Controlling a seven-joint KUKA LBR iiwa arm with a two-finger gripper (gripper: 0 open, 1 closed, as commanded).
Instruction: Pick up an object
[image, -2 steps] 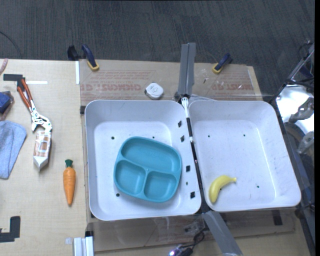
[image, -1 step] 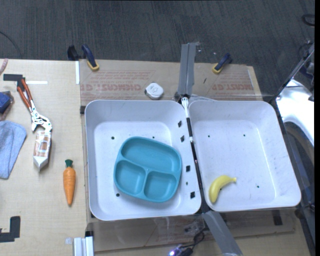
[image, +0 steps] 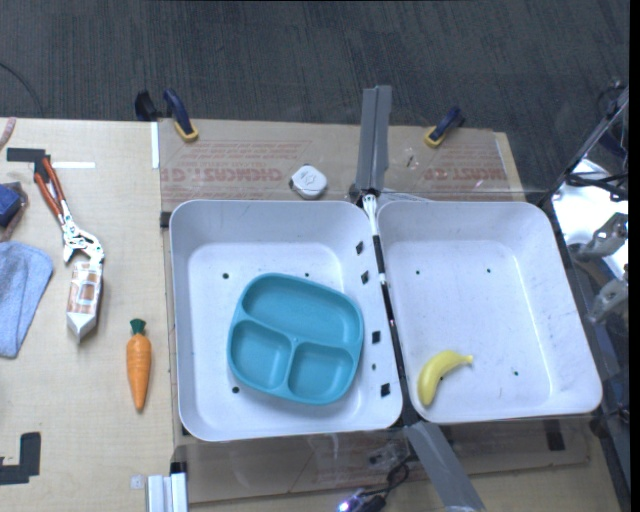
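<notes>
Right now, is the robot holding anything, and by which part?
Nothing looks held. The banana lies loose in the right bin, and the blue plate rests in the left bin.

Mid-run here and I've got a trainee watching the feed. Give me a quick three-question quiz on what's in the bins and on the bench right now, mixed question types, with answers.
1. True or false: the banana lies in the same bin as the blue divided plate.
2. Multiple choice: where is the toy carrot? A) in the left bin B) in the right bin C) on the bench outside the bins, left of the left bin.
3. Fill in: the blue divided plate has ___ compartments.

Key: 1. False; the banana is in the right bin, the plate in the left. 2. C. 3. Three.
</notes>
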